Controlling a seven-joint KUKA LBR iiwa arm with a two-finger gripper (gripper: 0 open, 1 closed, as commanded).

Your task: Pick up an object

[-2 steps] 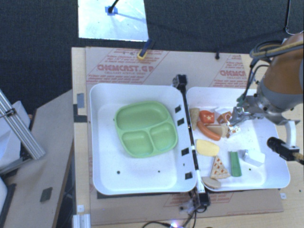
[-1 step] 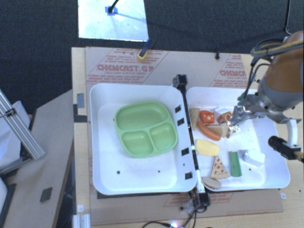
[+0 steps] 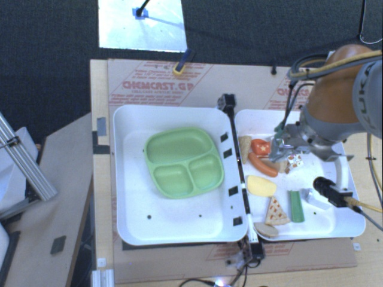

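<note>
Well to the gripper's left, a glossy green sectioned plate is lying flat in the left bin. The gripper is hanging low over the right bin, seemingly aiming at the smooth red tomato and sausage just beside it; a yellow wedge, crusty pizza slice and green stick are lying below.

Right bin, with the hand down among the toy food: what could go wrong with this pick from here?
1. Crowding: the hand sits low among the tomato, sausage and a small speckled white piece, so it may nudge or catch the wrong item.
2. The sausage lies right against the tomato; closing there could pinch both or squeeze one out.
3. The arm's bulk hangs over the right bin, so a sideways move could sweep the green stick.
</note>
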